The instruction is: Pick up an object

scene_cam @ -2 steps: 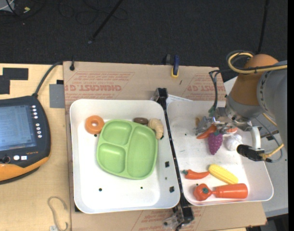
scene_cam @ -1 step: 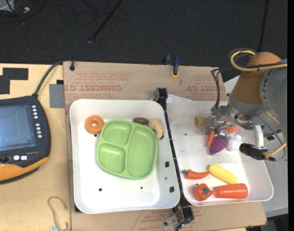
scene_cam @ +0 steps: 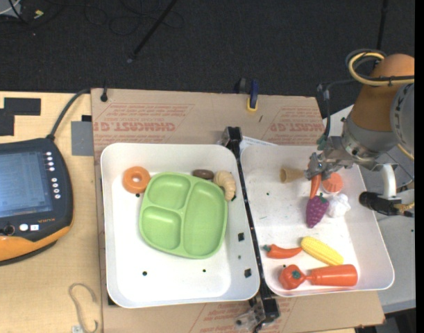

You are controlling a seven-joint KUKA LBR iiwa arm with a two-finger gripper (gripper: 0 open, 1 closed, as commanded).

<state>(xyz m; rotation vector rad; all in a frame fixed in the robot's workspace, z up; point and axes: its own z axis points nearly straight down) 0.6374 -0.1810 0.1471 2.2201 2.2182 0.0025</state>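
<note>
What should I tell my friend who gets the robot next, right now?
Gripper: low in the right bin, at the purple grapes and orange toy; finger state and grasp unclear.
Right bin: cone, chili pepper, corn, carrot, tomato.
Left bin: green divided plate, donut, brown piece, tan pastry.
Done: nothing visibly lifted.
Left: grasp and raise one object.

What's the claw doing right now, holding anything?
Claw: low over the right white bin, among the purple toy grapes and orange toy carrot; open or closed cannot be told, no visible grasp.
</note>
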